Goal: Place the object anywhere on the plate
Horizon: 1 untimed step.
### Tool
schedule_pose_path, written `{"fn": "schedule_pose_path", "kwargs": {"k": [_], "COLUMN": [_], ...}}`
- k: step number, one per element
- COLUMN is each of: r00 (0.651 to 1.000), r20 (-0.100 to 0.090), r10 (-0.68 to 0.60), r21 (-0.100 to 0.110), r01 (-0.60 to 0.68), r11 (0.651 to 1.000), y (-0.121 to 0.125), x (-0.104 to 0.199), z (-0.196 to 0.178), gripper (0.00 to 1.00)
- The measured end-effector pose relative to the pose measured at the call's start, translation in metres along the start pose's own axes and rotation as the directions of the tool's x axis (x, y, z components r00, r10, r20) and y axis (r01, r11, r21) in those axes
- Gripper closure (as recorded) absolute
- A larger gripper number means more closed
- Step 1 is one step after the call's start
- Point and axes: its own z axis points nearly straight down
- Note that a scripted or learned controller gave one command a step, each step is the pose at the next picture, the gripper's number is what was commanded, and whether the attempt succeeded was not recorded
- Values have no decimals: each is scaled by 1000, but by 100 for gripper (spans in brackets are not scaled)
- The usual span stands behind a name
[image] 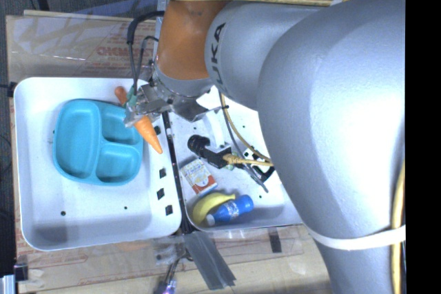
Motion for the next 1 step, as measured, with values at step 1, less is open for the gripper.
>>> {"fn": "schedule_pose_path", "kwargs": {"k": [1], "r00": [1000], "r20": [0], "r10": [1], "r21": [0], "r01": [-1], "r11": [1000], "y": [0], "x": [0], "z": [0], "gripper": [0]}}
